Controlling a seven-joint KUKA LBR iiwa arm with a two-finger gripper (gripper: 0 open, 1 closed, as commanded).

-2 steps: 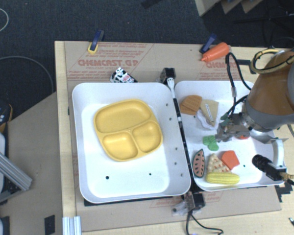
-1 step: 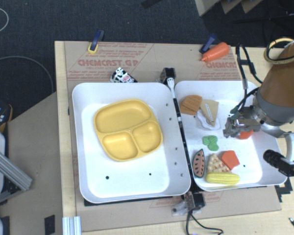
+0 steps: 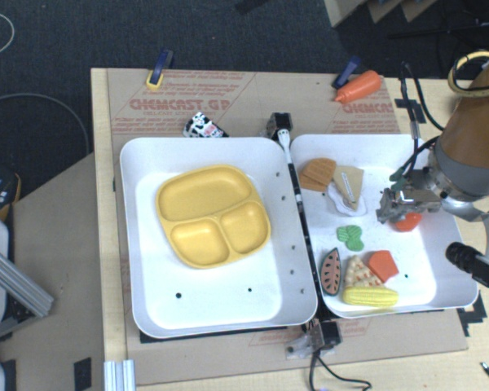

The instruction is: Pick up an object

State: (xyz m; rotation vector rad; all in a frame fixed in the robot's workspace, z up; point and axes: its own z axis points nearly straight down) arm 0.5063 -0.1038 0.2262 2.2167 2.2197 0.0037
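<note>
Under my end effector (image 3: 401,208), at the right of the frame, a small red round toy (image 3: 407,221) lies on the right bin's floor, partly hidden.

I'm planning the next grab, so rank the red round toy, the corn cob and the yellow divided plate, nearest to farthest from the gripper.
From the gripper:
1. red round toy, right beneath it.
2. corn cob, right bin's front.
3. yellow divided plate, left bin.
</note>
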